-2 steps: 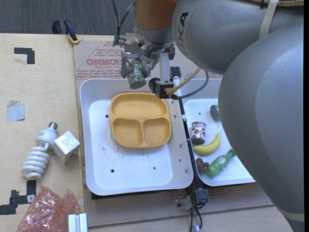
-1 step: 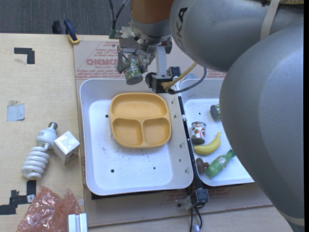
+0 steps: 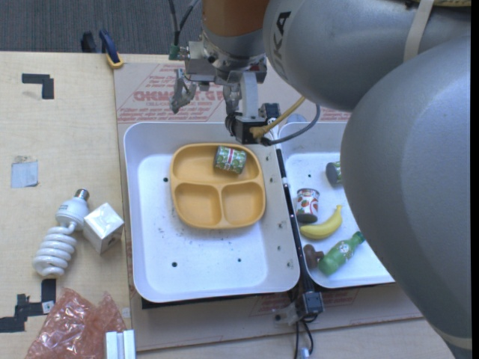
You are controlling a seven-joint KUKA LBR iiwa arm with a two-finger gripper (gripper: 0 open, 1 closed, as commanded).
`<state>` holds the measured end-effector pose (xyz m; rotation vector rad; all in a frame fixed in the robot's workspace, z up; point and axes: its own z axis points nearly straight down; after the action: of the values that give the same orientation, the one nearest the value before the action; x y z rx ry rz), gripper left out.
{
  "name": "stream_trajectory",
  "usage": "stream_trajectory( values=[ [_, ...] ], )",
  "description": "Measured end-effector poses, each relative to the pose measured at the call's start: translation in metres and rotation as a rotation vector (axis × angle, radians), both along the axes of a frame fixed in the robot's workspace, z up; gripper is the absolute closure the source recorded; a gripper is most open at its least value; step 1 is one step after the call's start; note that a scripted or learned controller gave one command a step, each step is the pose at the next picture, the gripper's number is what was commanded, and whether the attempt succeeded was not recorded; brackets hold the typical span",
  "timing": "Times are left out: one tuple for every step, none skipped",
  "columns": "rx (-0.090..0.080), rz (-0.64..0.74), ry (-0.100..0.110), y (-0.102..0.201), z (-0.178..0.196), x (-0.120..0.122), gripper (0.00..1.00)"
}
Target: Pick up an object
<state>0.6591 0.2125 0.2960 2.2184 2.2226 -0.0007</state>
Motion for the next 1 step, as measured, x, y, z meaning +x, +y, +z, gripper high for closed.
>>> stream_trajectory(
  values=[
    [0.0, 0.0, 0.002, 0.011, -0.1912, -0.0004, 0.0]
  ],
)
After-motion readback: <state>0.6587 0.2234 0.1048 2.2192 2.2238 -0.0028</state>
